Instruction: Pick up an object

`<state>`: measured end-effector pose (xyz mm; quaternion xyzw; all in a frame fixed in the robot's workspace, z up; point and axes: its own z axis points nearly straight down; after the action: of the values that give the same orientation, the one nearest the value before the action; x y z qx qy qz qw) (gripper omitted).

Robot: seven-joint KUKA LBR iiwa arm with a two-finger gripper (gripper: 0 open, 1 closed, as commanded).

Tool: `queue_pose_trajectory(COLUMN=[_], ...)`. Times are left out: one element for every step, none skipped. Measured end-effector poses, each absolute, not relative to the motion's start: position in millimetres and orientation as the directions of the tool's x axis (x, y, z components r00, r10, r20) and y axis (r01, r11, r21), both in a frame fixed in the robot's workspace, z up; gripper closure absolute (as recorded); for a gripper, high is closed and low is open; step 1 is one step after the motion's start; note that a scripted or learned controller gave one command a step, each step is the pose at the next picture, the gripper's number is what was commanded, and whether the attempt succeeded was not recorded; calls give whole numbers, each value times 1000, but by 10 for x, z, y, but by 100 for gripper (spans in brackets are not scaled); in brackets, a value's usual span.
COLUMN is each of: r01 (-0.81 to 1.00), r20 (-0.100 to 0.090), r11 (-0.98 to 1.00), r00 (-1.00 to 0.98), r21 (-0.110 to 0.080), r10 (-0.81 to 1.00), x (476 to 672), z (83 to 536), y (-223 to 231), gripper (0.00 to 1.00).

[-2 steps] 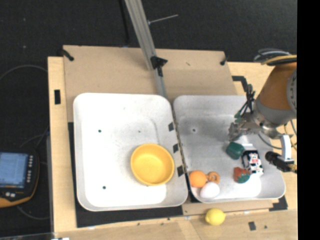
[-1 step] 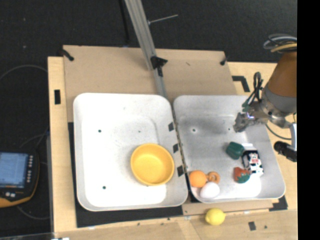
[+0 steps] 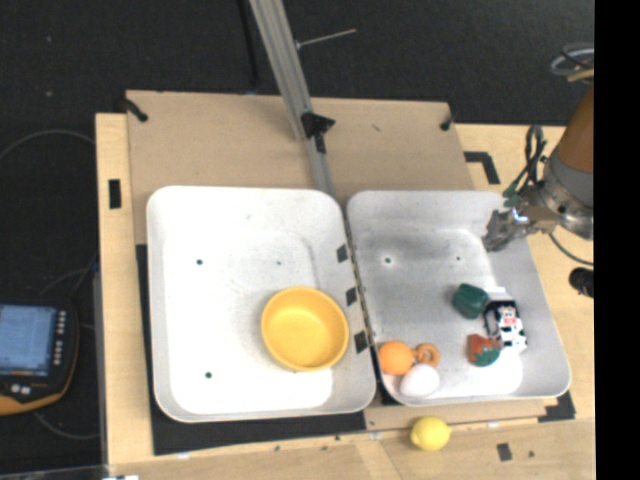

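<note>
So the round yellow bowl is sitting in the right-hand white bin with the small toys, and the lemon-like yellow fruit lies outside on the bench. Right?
Not quite. The camera view shows the round yellow bowl in the left white bin, alone, not in the right white bin with the small toys. The rest holds: the lemon-like yellow fruit lies outside on the bench, just past the right bin's near edge.

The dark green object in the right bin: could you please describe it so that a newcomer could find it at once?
Start at the right bin, the one the arm reaches over. Toward its right side lies the dark green object, a small rounded block, just up-left of the black-and-white toy. It is the one plain green piece there; the others are orange, white or patterned.
</note>
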<state>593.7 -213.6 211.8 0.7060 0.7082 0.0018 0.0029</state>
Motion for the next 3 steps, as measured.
queue_pose_trajectory(r01=[1000, 1000, 1000], r20=[1, 1, 1], r11=[5, 7, 7], r00=[-5, -7, -7], r21=[3, 1, 1], r10=[1000, 1000, 1000], x=[5947, 5989, 5868], z=[2188, 2139, 2178], y=[-2137, -1613, -1049], gripper=[100, 100, 100])
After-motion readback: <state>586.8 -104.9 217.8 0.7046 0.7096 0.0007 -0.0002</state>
